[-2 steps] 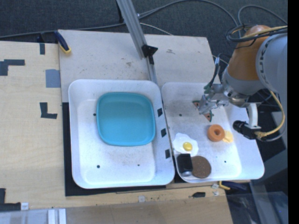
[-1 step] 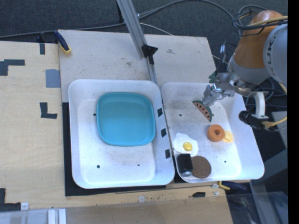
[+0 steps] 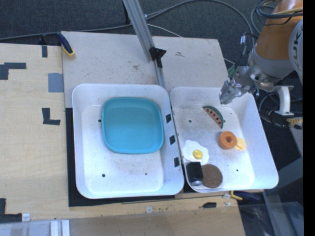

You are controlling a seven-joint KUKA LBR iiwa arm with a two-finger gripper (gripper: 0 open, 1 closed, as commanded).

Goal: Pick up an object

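The right bin [image 3: 256, 132] holds a watermelon slice [image 3: 214, 115], an orange doughnut [image 3: 227, 140] with a small yellow piece [image 3: 239, 144] beside it, a fried egg [image 3: 196, 153], a black block [image 3: 194, 171] and a brown round cookie [image 3: 212, 176]. My gripper [image 3: 227, 95] hangs over the bin's far right corner, up and to the right of the watermelon slice. Nothing shows between its fingers. It is clear of all the objects.
A teal square plate [image 3: 132, 124] lies in the left bin [image 3: 83, 146]. A grey metal pole [image 3: 142, 28] runs down from the top to the divide between the bins. Cables [image 3: 197, 6] trail behind the bench. The arm [image 3: 275, 38] stands at the right.
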